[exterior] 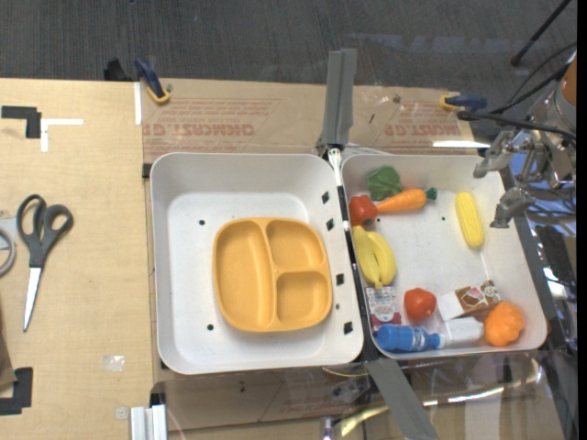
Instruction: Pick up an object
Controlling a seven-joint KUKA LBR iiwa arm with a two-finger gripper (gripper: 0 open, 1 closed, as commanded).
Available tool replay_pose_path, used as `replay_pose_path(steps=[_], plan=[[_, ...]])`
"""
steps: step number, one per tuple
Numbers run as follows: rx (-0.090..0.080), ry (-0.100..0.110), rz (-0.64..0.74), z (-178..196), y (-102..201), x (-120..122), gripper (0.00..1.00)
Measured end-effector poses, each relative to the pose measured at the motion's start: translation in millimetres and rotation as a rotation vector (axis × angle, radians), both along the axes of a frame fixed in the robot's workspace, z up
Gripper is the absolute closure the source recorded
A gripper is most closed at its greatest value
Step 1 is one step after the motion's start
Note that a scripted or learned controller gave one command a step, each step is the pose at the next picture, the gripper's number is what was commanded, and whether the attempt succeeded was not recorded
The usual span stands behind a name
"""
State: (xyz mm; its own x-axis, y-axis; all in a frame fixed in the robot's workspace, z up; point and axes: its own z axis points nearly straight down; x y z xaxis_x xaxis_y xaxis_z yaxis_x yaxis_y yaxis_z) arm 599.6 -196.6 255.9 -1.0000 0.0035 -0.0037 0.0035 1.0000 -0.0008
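While you scan from the left: scissors lie on the bench, well clear of the bins. Left bin holds a yellow divided plate. Right bin has bananas, carrot, tomato, blue bottle, corn cob and an orange. Your gripper sits over the right bin's far right corner, near the corn but not touching it. Nothing is visible between its fingers. Can't tell you whether they're apart or together.
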Motion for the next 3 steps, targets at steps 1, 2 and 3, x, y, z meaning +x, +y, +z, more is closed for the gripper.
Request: replay_pose_path(steps=[1,2,3], plan=[[-0.001,-0.002,0.018,-162,-19,13,0.0],[-0.002,0.019,-0.145,-163,23,56,0.0],[-0.004,-0.004,-0.142,-150,25,61,1.0]])
